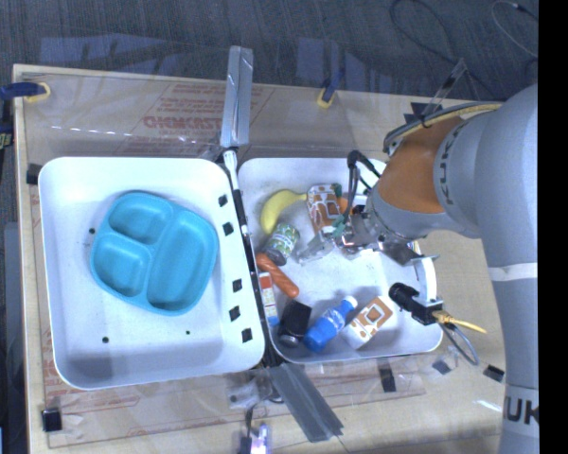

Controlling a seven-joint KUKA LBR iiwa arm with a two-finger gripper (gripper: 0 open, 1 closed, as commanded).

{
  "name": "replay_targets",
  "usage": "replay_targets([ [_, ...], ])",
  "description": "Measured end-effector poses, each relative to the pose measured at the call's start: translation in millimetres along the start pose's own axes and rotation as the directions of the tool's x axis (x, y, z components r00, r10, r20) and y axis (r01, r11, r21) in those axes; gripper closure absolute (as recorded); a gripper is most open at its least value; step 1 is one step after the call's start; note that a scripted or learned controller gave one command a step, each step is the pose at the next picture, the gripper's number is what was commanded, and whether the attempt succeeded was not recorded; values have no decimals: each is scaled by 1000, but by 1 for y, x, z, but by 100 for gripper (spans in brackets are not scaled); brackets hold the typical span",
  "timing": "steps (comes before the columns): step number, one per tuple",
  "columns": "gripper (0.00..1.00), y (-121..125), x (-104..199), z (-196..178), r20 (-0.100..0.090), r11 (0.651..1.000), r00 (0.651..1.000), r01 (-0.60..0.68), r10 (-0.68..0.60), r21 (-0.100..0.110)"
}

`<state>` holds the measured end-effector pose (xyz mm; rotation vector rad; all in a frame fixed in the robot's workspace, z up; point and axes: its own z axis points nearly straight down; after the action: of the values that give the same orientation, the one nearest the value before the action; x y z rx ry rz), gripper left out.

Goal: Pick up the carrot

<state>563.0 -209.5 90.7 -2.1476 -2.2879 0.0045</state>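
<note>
The carrot (277, 276) lay at the right bin's (412, 343) left edge, below a small green can (282, 241) and banana (281, 206). The gripper (346, 235) hung well apart, mid-bin; whether it was open, I cannot tell. The pickup looked not yet done.

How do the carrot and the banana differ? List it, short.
Colour: the carrot is orange, the banana yellow.
Shape: the carrot is thin and nearly straight, the banana thicker and curved.
Place: the carrot lies by the right bin's left wall, lower in the view; the banana lies higher, toward the bin's upper left.
Shared: both lie flat in the right bin, apart from the gripper.
</note>
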Motion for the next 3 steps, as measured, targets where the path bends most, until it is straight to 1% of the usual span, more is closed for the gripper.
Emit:
replay_targets([
  [1, 0, 34, -3, -2, 1, 1000, 1000, -11, 11, -2],
  [2, 0, 65, -5, -30, 0, 998, 998, 63, -63, -3],
  [3, 0, 94, -6, -21, 0, 999, 999, 40, -40, -2],
])
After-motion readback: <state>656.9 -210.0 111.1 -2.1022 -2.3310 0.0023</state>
